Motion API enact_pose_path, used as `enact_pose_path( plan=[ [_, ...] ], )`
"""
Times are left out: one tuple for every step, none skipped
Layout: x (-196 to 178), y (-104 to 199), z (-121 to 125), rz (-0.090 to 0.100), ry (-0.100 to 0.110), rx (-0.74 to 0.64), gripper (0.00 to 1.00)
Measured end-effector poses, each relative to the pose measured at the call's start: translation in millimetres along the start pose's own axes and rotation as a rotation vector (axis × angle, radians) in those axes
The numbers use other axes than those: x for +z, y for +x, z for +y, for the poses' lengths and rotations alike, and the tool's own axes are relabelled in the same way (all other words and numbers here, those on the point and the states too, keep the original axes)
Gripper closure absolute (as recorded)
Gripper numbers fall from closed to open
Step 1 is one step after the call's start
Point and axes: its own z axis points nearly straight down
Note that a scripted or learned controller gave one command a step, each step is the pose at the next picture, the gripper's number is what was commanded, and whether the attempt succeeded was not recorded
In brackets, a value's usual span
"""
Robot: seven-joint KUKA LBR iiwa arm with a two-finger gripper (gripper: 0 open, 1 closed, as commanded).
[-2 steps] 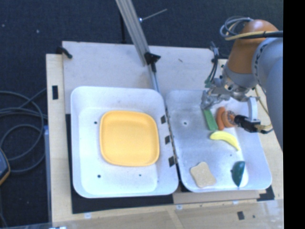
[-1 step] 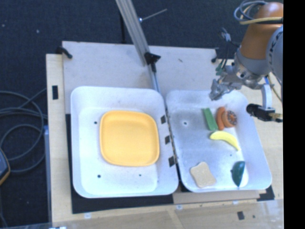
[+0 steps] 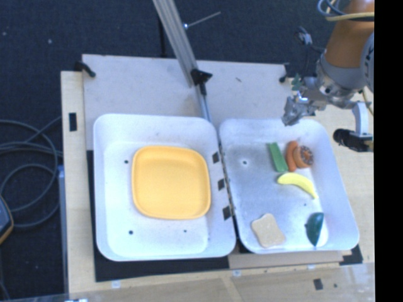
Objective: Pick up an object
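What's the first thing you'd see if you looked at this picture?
The big yellow plate fills the middle of the left bin. Next come the toy foods in the right bin: a banana, a bread slice and a green stick. The gripper hangs over that bin's far edge.

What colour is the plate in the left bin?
Yellow-orange, plain with no pattern. The plate shows clearly in the camera view, lying flat in the left bin.
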Motion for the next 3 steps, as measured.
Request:
enact_pose_path(
  plan=[
    [1.3, 41.7, -6.6, 0.001, 0.003, -0.002, 1.0],
    [8.4, 85.0, -16.1, 0.0, 0.004, -0.002, 1.0],
    [4.6, 125.1, -28.2, 0.001, 0.002, -0.003, 1.0]
  ],
)
